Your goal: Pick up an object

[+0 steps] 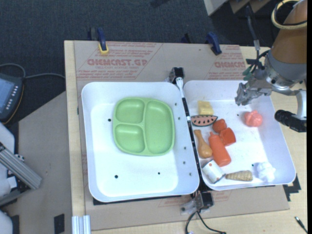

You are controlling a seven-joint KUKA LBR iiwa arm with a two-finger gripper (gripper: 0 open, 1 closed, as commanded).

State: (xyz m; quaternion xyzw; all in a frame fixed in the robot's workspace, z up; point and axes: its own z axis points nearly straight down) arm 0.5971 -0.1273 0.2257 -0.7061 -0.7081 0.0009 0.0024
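Note:
My gripper (242, 98) hangs over the far part of the right bin (282, 145), above bare white floor. Nothing shows in its grasp. A pink lump (253, 118) lies just in front and to the right of it. A yellow block (205, 107) and a watermelon slice (204, 120) lie to its left by the bin's left wall. Further forward are two red pieces (224, 131), an orange carrot (220, 150) and a tan drumstick (202, 144). Along the near wall sit a white cup (212, 170), an ice cream cone (239, 176) and a white crumpled thing (264, 169).
A green divided plate (145, 126) lies in the left bin (136, 179). The ridge between the two bins (187, 130) runs front to back. Blue clamps (102, 40) hold the board at the far edge. The arm reaches in from the right.

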